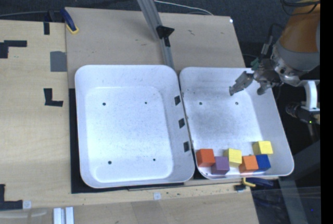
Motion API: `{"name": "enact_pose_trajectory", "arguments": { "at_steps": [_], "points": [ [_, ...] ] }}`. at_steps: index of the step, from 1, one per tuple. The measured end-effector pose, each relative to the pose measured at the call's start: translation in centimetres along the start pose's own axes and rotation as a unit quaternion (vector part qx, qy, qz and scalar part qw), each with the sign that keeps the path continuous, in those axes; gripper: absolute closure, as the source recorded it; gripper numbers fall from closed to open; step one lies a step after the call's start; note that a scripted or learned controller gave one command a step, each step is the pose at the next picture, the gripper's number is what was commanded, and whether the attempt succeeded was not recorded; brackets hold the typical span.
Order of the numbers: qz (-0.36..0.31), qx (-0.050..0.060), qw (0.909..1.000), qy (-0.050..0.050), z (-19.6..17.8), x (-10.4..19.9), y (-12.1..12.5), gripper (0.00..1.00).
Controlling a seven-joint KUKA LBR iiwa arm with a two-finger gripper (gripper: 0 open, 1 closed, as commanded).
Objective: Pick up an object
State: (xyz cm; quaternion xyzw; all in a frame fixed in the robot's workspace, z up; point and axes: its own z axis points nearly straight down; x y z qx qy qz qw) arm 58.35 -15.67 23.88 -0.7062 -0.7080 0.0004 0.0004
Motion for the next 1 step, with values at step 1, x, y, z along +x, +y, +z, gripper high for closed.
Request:
{"name": "enact_pose_trajectory", "arguments": {
  "at_steps": [1],
  "points": [
    [-0.002, 0.002, 1.0000, 0.001, 2.10, 7.11, -1.72, 0.00]
  ]
}}
